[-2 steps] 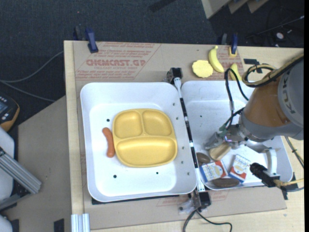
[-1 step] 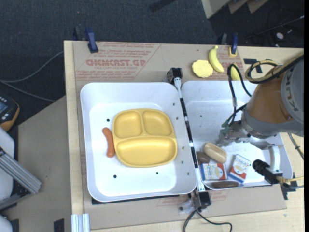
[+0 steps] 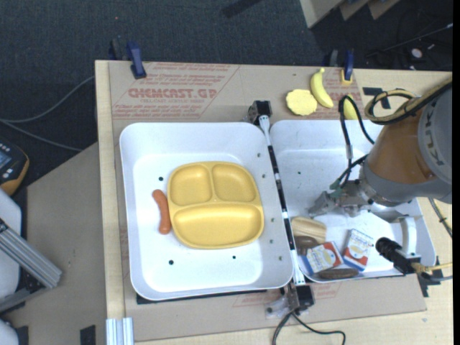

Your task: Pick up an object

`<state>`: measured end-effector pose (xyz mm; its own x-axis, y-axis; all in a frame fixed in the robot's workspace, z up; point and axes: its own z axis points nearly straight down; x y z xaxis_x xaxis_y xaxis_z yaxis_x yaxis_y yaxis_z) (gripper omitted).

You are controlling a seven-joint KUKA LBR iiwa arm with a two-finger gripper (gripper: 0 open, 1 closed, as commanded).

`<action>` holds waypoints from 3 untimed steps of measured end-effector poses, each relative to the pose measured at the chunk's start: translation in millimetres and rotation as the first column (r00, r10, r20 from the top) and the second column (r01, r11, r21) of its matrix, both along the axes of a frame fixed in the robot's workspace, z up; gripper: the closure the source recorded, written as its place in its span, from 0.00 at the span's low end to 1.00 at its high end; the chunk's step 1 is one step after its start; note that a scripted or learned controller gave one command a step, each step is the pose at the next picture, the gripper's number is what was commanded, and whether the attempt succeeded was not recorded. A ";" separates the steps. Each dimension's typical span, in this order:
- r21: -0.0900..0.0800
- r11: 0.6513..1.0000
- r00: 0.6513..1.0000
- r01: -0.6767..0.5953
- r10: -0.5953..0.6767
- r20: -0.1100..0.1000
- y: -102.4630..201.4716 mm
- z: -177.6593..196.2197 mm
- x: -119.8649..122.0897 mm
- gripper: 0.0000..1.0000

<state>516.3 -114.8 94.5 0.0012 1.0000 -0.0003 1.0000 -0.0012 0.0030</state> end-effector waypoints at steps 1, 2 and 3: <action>-0.006 1.000 1.000 0.003 -0.003 0.002 -92.5 -9.6 54.8 0.00; -0.002 1.000 1.000 -0.008 0.008 0.006 -56.1 -9.0 132.0 0.00; 0.001 1.000 1.000 0.006 -0.006 -0.010 -98.5 -10.1 34.0 0.00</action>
